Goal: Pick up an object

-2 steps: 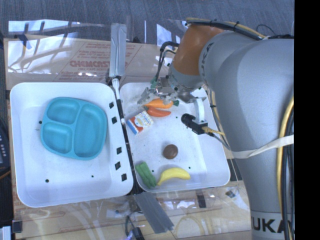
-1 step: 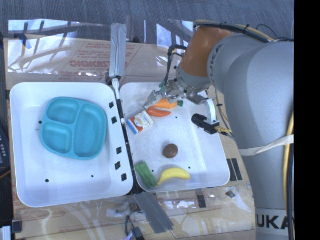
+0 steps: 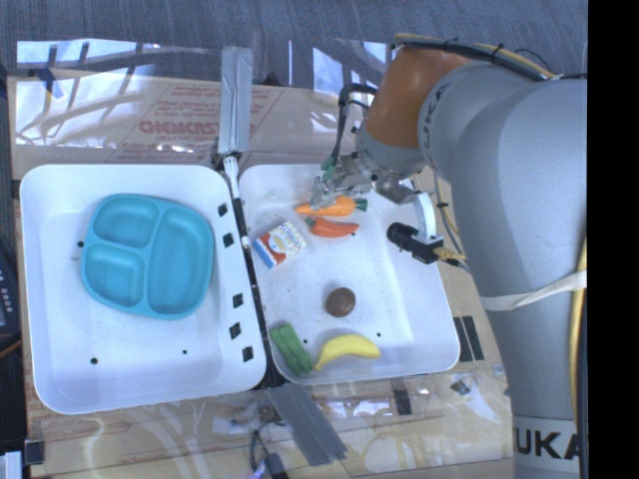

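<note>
My gripper (image 3: 334, 186) reaches down into the far part of the right bin (image 3: 419, 312), directly over an orange carrot (image 3: 329, 209). A second orange-red carrot or pepper (image 3: 334, 230) lies just in front of the first. The gripper's tips sit at or against the upper carrot's top edge. A small carton with red and blue print (image 3: 280, 243) lies to the left of the carrots. Toward the front of the bin are a brown round object (image 3: 340, 301), a yellow banana (image 3: 346, 349) and a green vegetable (image 3: 292, 347).
The left bin (image 3: 60, 367) holds a blue sectioned plate (image 3: 148, 254). A black clip-like part (image 3: 411, 241) hangs off the arm at the right bin's right wall. The grey arm covers the view's right side. Cardboard and clear plastic lie behind the bins.
</note>
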`<state>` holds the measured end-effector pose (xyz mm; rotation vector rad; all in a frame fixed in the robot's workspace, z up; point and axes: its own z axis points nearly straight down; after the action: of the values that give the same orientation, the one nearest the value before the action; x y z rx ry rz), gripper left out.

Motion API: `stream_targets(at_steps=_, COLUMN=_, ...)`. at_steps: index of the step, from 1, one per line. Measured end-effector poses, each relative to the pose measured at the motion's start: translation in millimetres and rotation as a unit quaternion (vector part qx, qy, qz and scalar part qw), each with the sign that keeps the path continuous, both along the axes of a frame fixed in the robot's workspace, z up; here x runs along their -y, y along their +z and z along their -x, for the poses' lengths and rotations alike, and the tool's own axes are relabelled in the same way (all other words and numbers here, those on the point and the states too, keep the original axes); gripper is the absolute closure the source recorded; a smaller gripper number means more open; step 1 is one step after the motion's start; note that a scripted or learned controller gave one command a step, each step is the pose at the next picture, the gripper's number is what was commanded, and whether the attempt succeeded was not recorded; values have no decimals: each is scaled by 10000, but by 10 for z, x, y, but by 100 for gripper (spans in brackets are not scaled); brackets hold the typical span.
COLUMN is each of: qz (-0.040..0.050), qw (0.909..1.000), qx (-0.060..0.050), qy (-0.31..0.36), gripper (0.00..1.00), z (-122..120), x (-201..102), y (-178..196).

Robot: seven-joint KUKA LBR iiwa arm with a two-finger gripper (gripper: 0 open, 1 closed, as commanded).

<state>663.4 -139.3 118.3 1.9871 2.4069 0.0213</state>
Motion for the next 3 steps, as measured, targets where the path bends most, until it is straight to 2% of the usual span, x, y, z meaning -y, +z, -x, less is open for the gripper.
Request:
stream_targets(at_steps=1, qz=-9, qw=9965, qx=-143, qy=824, gripper=100, z=629, x=88, y=-271)
stream_targets(at_steps=2, qz=23, qw=9770, qx=-111, qy=2130, gripper=100, z=241, x=318, y=-250)
stream_targets(at_steps=3, qz=6, qw=9933, qx=-121, qy=1148, gripper=100, z=185, x=558, y=-251)
